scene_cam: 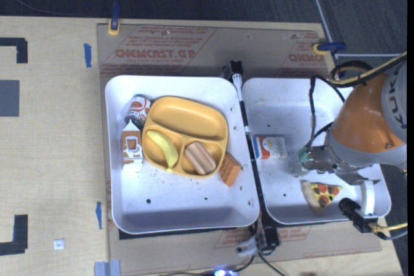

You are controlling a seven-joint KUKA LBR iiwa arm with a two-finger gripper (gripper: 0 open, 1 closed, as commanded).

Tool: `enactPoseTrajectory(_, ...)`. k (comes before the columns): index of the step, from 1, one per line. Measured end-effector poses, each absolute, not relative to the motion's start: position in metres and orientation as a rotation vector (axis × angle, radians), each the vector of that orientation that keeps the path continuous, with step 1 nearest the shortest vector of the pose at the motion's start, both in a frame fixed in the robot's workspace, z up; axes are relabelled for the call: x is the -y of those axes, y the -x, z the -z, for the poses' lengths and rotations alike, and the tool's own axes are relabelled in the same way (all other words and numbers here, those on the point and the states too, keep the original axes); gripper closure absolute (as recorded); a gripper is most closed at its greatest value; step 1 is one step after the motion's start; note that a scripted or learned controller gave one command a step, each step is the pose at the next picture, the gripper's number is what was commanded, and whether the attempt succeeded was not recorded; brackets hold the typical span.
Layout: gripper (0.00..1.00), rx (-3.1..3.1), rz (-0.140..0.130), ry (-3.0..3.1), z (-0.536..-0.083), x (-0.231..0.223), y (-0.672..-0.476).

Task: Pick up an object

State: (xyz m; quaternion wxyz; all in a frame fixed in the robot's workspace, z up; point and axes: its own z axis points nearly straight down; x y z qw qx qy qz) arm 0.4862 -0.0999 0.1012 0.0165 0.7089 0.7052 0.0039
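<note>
In the right bin [284, 106] a small white and orange carton [270, 147] lies near the left wall. A pizza slice [321, 194] lies toward the front right. My gripper [310, 162] hangs over the right bin's middle, just right of the carton and just above the pizza slice, with the grey wrist and orange band [365, 119] behind it. From this angle I cannot see anything held in it.
The left bin [181, 210] holds a yellow divided plate [187, 114] with a banana [164, 147] and a sausage [200, 158]. A can [136, 110], an orange and white box [131, 144] and a brown wedge [229, 170] lie around it. A black ridge [246, 139] separates the bins.
</note>
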Motion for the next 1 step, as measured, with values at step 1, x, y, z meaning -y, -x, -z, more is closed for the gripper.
enactPoseTrajectory(1,1.0,-2.223,-0.002,-2.22,-0.1848,0.0178,-0.4801)
